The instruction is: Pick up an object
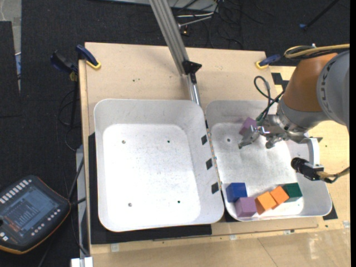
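One purple block (247, 126) sits just beside the hand (257, 137) toward the right bin's (317, 207) far edge; whether the hand grips it I cannot tell.

Over the right bin (222, 118): gripper (257, 139), fingers spread, purple block (246, 126) just beside. Lined along the near edge: blue cube (236, 191), purple cube (246, 206), orange block (267, 199), green block (291, 192).

Bright, even overhead light, soft shadows, mild glare on the white bins (150, 115), slight overall softness.
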Controlling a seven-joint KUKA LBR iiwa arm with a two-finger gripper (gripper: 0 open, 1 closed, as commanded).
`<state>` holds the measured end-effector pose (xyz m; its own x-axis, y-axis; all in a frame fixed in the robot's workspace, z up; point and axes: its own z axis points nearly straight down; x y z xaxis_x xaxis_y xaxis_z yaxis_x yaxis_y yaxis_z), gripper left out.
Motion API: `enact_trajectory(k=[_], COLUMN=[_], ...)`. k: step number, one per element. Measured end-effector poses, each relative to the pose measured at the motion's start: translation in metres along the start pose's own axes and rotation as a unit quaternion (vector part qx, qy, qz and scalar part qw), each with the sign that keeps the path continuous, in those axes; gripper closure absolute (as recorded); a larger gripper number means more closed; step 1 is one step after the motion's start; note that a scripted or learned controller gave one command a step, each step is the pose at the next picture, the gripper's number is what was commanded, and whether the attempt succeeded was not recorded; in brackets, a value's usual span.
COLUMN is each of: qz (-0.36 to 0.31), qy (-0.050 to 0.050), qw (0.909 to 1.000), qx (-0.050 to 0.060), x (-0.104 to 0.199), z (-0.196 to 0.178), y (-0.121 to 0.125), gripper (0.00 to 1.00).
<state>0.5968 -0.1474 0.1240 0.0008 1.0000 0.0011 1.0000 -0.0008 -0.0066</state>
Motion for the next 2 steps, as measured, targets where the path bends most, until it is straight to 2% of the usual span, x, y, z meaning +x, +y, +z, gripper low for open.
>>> enact_trajectory(k=[1,2], qz=[0.000,0.000], qy=[0.000,-0.001], qw=[1.0000,1.0000], qx=[-0.002,-0.004], x=[0.001,0.000], z=[0.031,0.018], y=[0.000,0.001], gripper=[0.00,1.00])
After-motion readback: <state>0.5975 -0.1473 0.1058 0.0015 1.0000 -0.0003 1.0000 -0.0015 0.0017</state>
